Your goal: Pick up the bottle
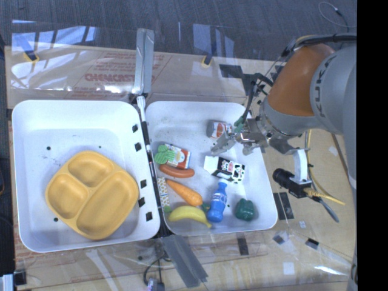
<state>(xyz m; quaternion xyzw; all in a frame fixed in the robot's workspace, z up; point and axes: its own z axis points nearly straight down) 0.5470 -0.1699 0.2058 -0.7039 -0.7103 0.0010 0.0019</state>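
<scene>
The tool (pixel 233 137) is seen hanging over the upper middle of the right bin (pixel 257 111), reached in from three o'clock; whether it is wide or narrow cannot be told from this slant, and nothing is seen held in it. From the tool, the blue bottle (pixel 217 202) lies toward roughly six o'clock, well apart, near the bin's lower wall. Between the two lies a black-and-white milk carton (pixel 227 169). The bottle's long axis is seen running nearly twelve to six, tipped slightly toward one, with the white cap at the upper end. Its body is blue with a pale label band. It is flanked closely: a banana (pixel 189 215) just beside it at eight o'clock, a carrot (pixel 184 192) at ten, and a green pepper (pixel 245 210) at three. A descent between these neighbours is judged to be needed.
</scene>
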